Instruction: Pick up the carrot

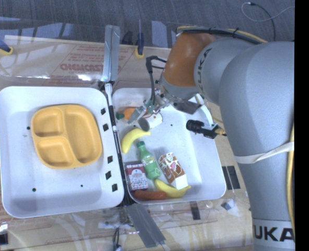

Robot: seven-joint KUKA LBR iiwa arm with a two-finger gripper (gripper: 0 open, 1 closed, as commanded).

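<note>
Bananas are lying in the right bin [212, 166]: one banana [172, 189] near the front edge beside a small carton [171, 167], another banana [132, 138] further back. A green bottle [148, 161] is resting between them, with a red packet [137, 177] to its left and a red sausage-like thing [149, 195] at the front rim. The left bin [18, 187] is carrying a yellow divided plate [66, 135]. Further back, the carrot [128, 112] is lying in the right bin's rear left corner, near the dividing wall. The tool [146, 118] is hanging just beside the carrot, to its right; whether its fingers are spread or pressed together I cannot tell. The grey arm [248, 98] is reaching in from the right.
</note>
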